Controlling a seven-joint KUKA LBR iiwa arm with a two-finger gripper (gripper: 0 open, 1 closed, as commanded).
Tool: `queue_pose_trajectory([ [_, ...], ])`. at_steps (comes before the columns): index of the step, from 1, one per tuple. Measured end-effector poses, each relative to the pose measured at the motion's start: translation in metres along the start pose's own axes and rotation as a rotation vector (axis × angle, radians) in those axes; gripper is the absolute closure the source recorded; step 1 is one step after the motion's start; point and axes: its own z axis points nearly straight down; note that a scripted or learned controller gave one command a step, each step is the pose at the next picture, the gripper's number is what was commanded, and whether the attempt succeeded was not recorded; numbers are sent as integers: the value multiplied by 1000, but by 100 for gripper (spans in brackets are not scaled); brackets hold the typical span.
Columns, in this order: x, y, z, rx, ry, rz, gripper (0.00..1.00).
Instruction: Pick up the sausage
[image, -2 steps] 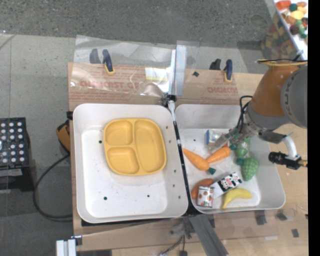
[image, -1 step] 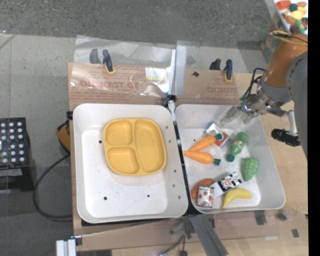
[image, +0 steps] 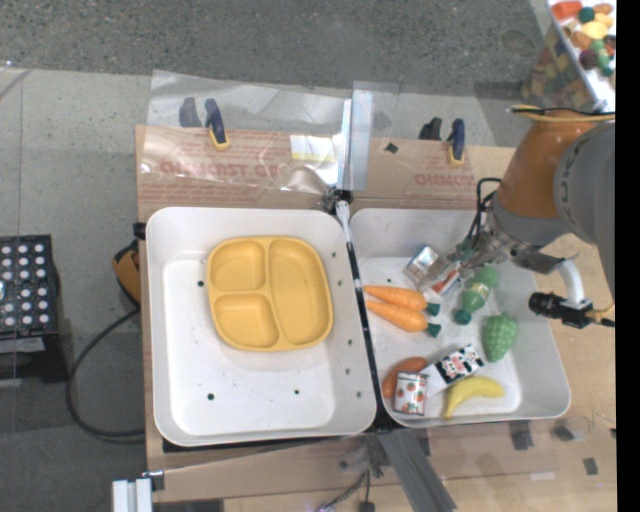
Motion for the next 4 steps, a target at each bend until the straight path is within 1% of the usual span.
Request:
queue_pose_trajectory([
  [1, 0, 0, -10, -1, -1, 2, 100],
  [2, 40, 16, 0, 3, 1, 380, 100],
  [3, 100, -78, -1, 0, 2, 343, 100],
  [4, 29, -105, -173, 0, -2, 252, 100],
])
